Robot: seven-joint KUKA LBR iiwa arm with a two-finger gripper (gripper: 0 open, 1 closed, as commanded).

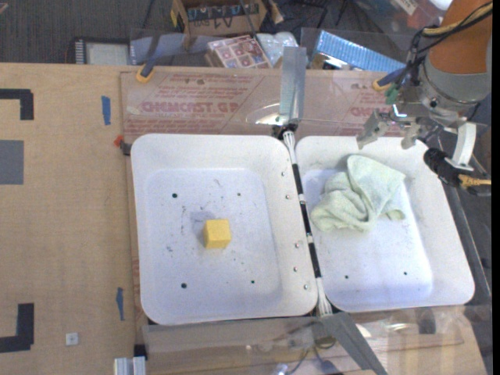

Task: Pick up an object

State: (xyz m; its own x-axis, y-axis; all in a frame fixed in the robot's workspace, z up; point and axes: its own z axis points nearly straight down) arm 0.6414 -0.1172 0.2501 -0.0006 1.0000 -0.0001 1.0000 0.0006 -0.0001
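A small yellow block [217, 233] is seen lying near the middle of the left bin [156, 162], well apart from everything else. A crumpled pale green cloth [358, 194] is heaped in the right bin [445, 280], toward its 11 o'clock part. The gripper [388, 133] is held above the far edge of the right bin, at about 1 o'clock from the cloth. Its fingers [369, 133] are spread wide, and nothing is gripped between them.
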